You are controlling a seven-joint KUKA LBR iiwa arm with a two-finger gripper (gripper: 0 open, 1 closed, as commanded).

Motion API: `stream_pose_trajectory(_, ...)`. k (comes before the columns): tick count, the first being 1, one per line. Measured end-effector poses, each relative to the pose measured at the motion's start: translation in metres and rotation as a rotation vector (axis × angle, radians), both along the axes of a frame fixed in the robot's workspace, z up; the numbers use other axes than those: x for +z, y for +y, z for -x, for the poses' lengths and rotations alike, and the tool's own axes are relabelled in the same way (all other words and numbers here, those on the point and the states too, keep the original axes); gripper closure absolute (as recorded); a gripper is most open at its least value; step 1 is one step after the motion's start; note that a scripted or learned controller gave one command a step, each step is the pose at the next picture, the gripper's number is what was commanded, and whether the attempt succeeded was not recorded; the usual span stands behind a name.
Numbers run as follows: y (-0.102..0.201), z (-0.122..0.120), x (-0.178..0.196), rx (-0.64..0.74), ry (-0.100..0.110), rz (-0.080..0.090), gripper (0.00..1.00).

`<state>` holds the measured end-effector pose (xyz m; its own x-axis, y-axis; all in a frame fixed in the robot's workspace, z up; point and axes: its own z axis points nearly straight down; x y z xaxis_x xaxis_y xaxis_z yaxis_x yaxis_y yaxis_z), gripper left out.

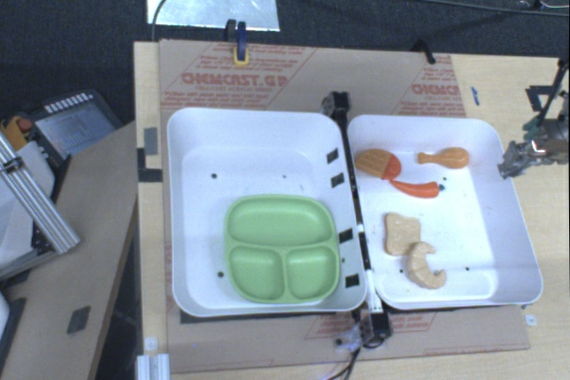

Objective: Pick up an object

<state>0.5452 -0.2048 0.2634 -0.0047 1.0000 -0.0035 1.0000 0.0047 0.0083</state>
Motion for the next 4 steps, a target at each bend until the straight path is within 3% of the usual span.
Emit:
stream_pose_trajectory(2,0.09,-0.025,-0.013,0.004,0.006,-0.005,1.0)
stream_pose_trajectory(3,0.142,-0.021,-0.018,0.004,0.008,-0.005,1.0)
stream_pose_trajectory(4,0.197,-0.039,-0.027,0.005,0.006,-0.005,1.0)
